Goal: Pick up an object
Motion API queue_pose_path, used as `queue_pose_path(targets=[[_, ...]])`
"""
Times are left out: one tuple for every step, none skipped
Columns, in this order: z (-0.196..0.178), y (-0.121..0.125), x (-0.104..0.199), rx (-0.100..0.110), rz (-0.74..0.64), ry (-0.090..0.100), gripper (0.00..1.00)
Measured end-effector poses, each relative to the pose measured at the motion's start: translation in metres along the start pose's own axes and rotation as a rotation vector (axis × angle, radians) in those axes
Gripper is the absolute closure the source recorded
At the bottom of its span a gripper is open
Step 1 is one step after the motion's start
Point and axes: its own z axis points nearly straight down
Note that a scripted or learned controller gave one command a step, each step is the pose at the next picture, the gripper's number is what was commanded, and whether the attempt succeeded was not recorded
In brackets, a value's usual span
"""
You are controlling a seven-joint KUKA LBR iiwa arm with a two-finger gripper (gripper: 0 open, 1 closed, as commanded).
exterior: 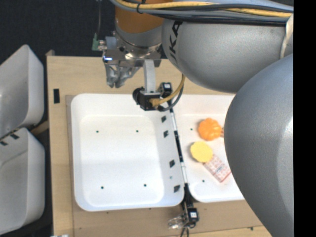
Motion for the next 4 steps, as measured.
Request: queue_pose_path(targets=[[-0.013, -0.02, 0.001, 0.001, -0.003, 0.002, 1.0], [-0.013, -0.019, 0.001, 0.001, -0.003, 0.001, 0.0], [-0.169, 0.053, -0.001, -0.018, -0.003, 0.006, 0.0], [-0.17, 0.053, -0.001, -0.002, -0.008, -0.001, 1.0]])
